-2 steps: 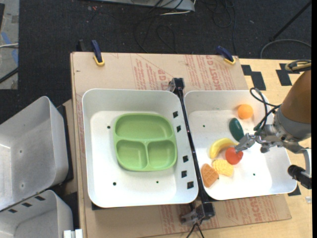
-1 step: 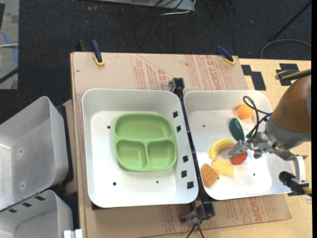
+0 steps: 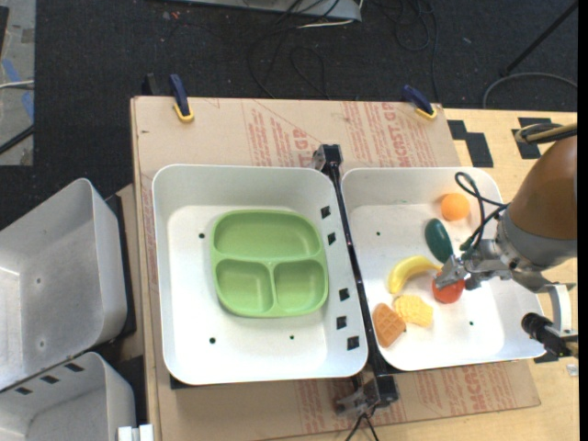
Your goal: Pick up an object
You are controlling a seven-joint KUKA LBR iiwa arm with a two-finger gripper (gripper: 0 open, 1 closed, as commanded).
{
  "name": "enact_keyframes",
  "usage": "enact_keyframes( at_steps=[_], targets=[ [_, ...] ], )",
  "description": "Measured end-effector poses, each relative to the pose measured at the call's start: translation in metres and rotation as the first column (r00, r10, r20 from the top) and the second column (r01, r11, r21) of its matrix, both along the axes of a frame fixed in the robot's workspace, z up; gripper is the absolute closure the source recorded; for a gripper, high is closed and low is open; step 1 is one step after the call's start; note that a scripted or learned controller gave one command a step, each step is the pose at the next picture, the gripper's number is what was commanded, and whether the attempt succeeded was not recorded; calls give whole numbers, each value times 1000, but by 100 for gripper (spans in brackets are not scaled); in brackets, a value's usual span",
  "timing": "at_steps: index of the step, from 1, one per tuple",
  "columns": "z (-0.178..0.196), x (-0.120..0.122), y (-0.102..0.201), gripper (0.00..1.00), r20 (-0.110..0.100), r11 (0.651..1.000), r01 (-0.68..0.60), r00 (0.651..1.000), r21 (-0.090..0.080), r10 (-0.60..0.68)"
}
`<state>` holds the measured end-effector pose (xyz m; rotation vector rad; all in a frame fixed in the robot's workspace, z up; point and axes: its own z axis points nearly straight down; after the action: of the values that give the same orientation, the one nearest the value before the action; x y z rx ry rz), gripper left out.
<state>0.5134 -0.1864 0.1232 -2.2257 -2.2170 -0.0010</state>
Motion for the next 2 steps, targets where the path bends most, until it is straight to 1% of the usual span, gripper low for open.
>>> enact_keyframes(
  at_steps=[1,2],
  targets=[
    [59,8,2,100,4,1000,-7,1000,-2,7],
    [103,12,-3,100,4,1000,-8,1000,-3,8]
  ],
)
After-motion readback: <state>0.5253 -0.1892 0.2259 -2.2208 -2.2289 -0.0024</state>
